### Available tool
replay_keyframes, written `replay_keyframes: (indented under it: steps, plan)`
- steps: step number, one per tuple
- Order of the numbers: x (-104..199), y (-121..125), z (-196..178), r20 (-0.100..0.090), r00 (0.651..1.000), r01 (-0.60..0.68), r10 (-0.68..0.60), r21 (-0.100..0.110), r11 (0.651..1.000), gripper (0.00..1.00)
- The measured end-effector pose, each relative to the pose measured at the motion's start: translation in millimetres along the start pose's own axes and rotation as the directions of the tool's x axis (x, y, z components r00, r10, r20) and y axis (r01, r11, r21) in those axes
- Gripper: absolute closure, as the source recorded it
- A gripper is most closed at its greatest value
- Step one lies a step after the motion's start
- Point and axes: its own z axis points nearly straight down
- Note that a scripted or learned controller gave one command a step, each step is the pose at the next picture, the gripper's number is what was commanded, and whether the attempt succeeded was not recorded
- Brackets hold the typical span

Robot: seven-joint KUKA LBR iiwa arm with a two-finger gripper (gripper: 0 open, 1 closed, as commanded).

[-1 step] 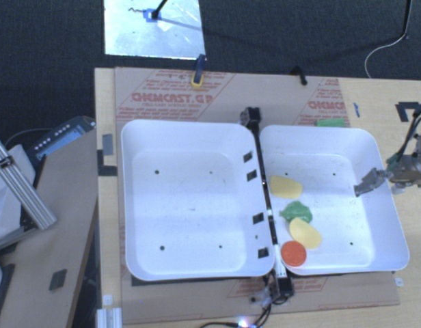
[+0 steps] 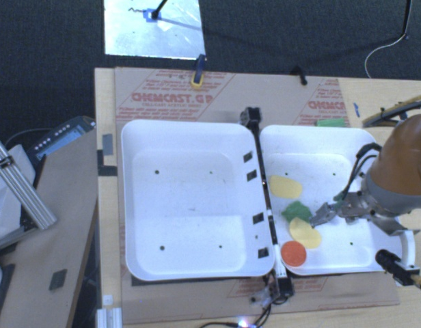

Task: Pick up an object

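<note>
Objects cluster in right bin [image 2: 320,142], lower left part: pale yellow piece [image 2: 286,186] uppermost, green piece [image 2: 296,210] below it, second yellow piece [image 2: 305,234] lower, orange-red disc [image 2: 293,253] near bin's bottom-left corner. Gripper [image 2: 322,215] just right of green and lower yellow pieces, low over bin; open or closed: cannot tell. Arm enters from frame right. Left bin [image 2: 190,132] at frame centre.
</note>
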Motion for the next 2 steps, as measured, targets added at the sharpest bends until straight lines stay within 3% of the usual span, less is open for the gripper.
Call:
replay_keyframes:
  steps: [1, 2]
  plan:
    - [54, 2, 48, 0.002, 1.0, 0.0, 0.0, -0.004, 1.0, 0.0]
    - [50, 4, 35, 0.005, 1.0, -0.005, 0.005, -0.01, 1.0, 1.0]
